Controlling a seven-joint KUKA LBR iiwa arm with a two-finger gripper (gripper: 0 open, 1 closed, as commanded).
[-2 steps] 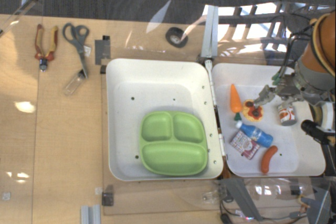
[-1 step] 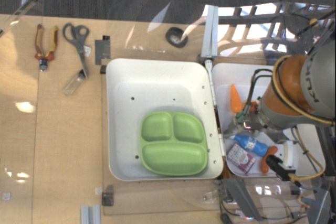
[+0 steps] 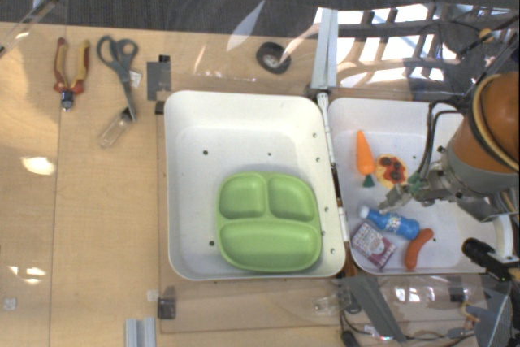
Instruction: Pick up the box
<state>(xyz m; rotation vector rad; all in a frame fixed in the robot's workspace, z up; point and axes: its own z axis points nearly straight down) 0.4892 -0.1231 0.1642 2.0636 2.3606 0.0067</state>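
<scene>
- Nearest the lower edge of the view, in the right white bin (image 3: 341, 175), lies the box (image 3: 373, 245): one small flat carton with a purple and pink printed face, resting flat in the bin's front-left corner, close against the left wall.
- Handling, by judgement: light, thin cardboard, moderately stiff but liable to crush under a hard squeeze. Lying flat, it offers only its narrow edges; the better hold looks to be across its shorter width. The wall on its left leaves little room for a finger there.
- Touching or just overlapping the box's upper edge: one blue bottle (image 3: 392, 223) with a white cap, lying on its side. It may be disturbed in any descent on the box.
- Just right of the box: one red-orange sausage (image 3: 418, 248), apart from it.
- Gripper (image 3: 409, 193): hanging over the middle of the right bin, above the bottle and short of the box. Its fingers are dark and blurred together; whether they stand wide or narrow I cannot tell. Nothing is seen between them.
- Further back in the right bin: one toy carrot (image 3: 365, 156) and one small pizza-like piece (image 3: 393, 168).
- Left white bin (image 3: 187, 126): one green divided plate (image 3: 268, 221), three compartments.
- Far bench (image 3: 89, 199), outside the bins: one pair of red-handled pliers (image 3: 67, 71), one pair of grey scissors (image 3: 120, 66), one roll of black tape (image 3: 274, 57).
- Count: two bins, six items within them; the box not yet lifted.
</scene>
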